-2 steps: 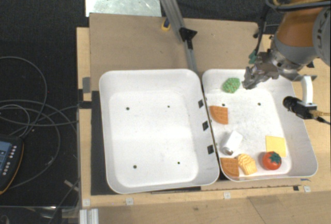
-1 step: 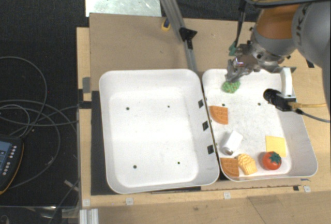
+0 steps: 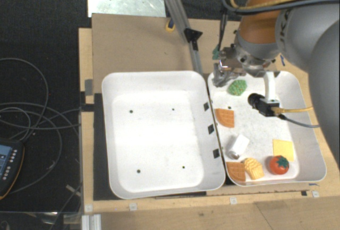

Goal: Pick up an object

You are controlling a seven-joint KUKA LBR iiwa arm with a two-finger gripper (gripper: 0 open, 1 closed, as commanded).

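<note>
My gripper [image 3: 223,74] hangs over the far left corner of the right bin [image 3: 305,117], under the orange wrist band. A green bumpy toy [image 3: 237,86] lies just to its right and a little nearer, close to the gripper or touching it. Nearer in the same bin lie an orange waffle piece [image 3: 225,117], a white block [image 3: 239,144], a yellow slice [image 3: 283,148], a red tomato [image 3: 279,164], a yellow corn piece [image 3: 254,168] and another orange piece [image 3: 236,171]. Nothing shows held by the gripper.
The left bin [image 3: 114,91] stands beside the right one, their walls meeting under black clips [image 3: 210,129]. A black fitting with a yellow cable [image 3: 264,104] hangs from the arm over the right bin. A grey pole [image 3: 175,0] slants in from the back.
</note>
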